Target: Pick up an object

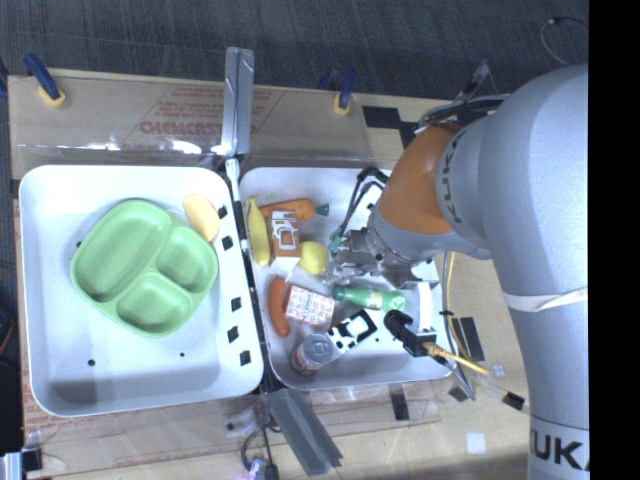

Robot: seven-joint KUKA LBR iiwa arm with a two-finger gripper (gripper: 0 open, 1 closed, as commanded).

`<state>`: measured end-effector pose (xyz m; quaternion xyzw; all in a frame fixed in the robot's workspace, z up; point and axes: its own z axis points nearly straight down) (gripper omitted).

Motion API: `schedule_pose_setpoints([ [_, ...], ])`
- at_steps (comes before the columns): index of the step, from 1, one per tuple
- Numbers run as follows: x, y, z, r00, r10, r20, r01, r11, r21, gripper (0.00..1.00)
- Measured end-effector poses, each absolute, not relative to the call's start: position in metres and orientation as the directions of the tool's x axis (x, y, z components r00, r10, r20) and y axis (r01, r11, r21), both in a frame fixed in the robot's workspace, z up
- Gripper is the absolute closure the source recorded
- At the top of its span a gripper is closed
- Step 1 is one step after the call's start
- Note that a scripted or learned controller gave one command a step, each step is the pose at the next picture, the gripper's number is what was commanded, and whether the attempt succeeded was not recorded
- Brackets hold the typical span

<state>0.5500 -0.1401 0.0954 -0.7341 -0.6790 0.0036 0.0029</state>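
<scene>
The fingers (352, 260) are down inside the right bin (312, 182), in the middle of the pile there. Dark wrist parts crowd over them, so I cannot tell how far apart they stand or whether anything is between them.

The grey arm (530, 188) comes in from the right, its orange band (420, 190) hanging over the right bin's far corner. The desk (290, 103) carries both white bins side by side, and the left bin (120, 380) is touching the right one along a shared edge.

In the left bin lies a large pale green plate (145, 265) with three sections. A yellow oval piece (201, 217) rests against its upper right rim.

All the other loose things are in the right bin:
- A green bottle (370, 296) lies on its side just below the fingers.
- A banana (258, 233) lies along the left wall.
- Beside the banana are an orange carrot-like piece with a green tip (292, 210) and an orange box with a white label (286, 236).
- A red-orange sausage shape (278, 306) lies lower down the left side.
- A speckled packet (309, 306) touches the sausage shape.
- A round grey can (317, 352) sits at the near wall.
- A small yellow ball (313, 258) sits just left of the fingers.
- A small black-and-white piece (352, 328) lies below the bottle.
</scene>
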Motion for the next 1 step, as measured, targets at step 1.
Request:
schedule_pose_setpoints([
  [1,0.5600,-0.0811,0.2091,0.245,0.970,-0.001,0.970,-0.245,-0.004,1.00],
])
